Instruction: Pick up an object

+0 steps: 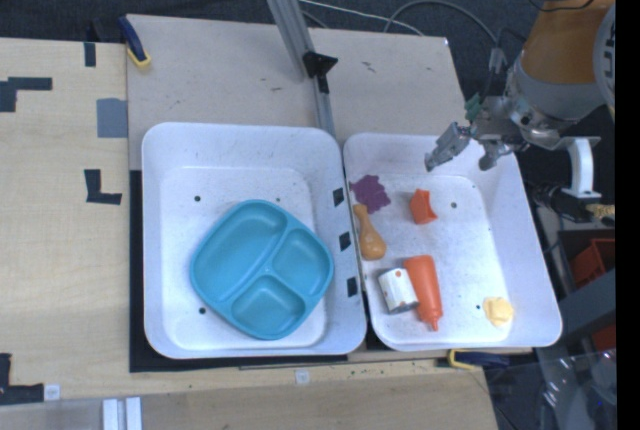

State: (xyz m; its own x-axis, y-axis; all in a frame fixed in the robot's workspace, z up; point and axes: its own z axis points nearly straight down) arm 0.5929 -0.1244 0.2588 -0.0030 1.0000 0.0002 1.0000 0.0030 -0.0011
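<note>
Open, empty claw (468, 150) hovers over the right bin's (535, 248) upper edge, right of frame centre. Just below lies a small orange block (423, 207), probably light, stiff plastic; pinching its flat sides looks easiest. Left bin holds a blue tray (262, 268).

In the right bin (520, 248) lie a purple piece (370, 190) far left, a small orange block (423, 207), a tan gourd shape (370, 236), an orange bottle (426, 290) touching a white can (397, 289), and a yellow piece (497, 311) near right.
</note>
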